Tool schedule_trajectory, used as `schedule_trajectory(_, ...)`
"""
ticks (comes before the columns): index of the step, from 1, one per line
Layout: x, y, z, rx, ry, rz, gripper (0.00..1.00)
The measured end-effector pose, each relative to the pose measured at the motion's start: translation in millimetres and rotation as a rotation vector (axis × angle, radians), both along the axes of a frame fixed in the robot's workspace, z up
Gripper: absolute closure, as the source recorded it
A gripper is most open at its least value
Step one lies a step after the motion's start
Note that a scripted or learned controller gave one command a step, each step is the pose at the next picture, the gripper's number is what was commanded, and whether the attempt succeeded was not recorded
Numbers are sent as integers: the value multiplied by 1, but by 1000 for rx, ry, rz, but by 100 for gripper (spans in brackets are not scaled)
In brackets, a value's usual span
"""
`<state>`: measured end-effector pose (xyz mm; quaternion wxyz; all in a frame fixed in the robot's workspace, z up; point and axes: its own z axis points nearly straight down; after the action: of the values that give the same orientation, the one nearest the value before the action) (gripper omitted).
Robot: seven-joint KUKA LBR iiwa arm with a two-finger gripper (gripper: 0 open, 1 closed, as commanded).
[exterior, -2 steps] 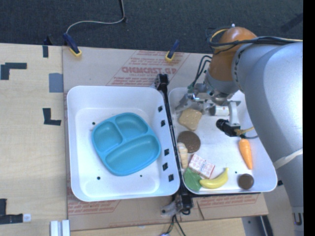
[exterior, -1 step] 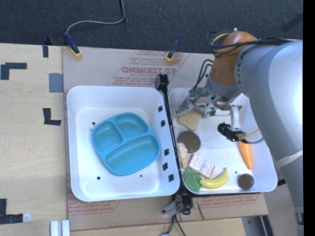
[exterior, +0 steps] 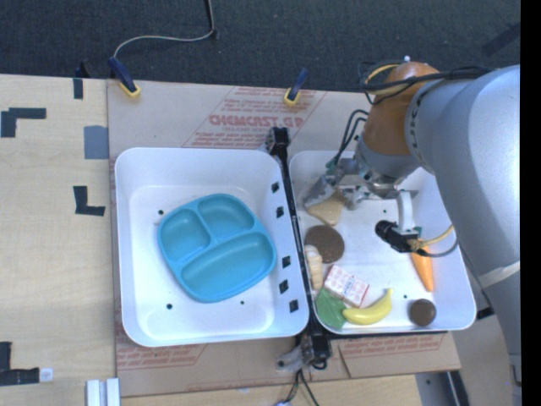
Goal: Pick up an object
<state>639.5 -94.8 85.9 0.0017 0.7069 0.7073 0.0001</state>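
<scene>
You see the gripper (exterior: 331,191) low at eleven o'clock in the right white bin (exterior: 448,307), over a pale tan wedge-shaped piece (exterior: 328,212); grasp unclear, nothing lifted yet.

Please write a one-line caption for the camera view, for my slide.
End effector low in the right bin among toy food; blue divided plate in the left bin.

dark carpet (exterior: 254,15) beyond far edge; wooden bench (exterior: 51,252) under cardboard sheet (exterior: 211,117), yellow clamps (exterior: 125,81) at far edge.
</scene>
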Motion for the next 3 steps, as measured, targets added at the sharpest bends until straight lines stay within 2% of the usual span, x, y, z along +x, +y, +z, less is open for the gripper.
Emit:
schedule_trajectory(1,20,0,0,2,1,1,0)
schedule_trajectory(2,29,-2,-1,2,1,2,0)
schedule_trajectory(3,24,-1,0,1,1,0,0)
